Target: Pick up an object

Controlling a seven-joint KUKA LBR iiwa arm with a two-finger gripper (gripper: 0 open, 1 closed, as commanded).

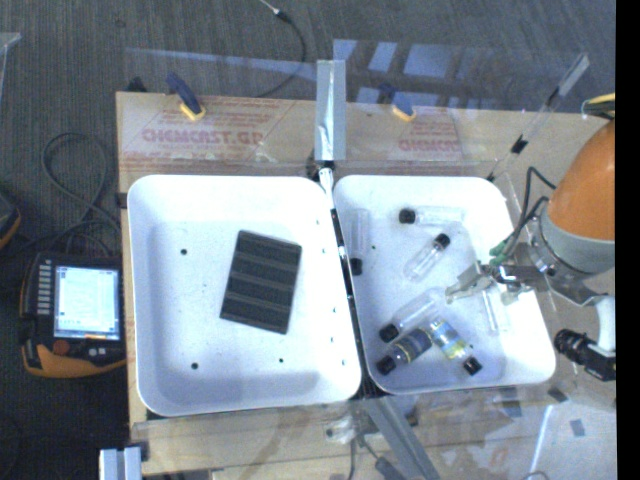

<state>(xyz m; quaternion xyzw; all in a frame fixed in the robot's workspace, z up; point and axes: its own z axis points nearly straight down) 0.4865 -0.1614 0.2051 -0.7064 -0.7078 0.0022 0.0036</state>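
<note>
Vials [425,338] lie just left of end effector [480,283].

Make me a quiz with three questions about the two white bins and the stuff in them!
1. Where does the dark ribbed block lie?
A. In the left bin
B. In the right bin
C. On the floor

2. What colour are the caps on the clear vials?
A. Red
B. Black
C. Yellow

3. How does the dark ribbed block rest?
A. Standing on end
B. Leaning on the bin wall
C. Lying flat

Answers:
1. A, it sits mid-floor in the left bin.
2. B, each visible cap is black.
3. C, its broad ribbed face points up, away from the walls.
</note>
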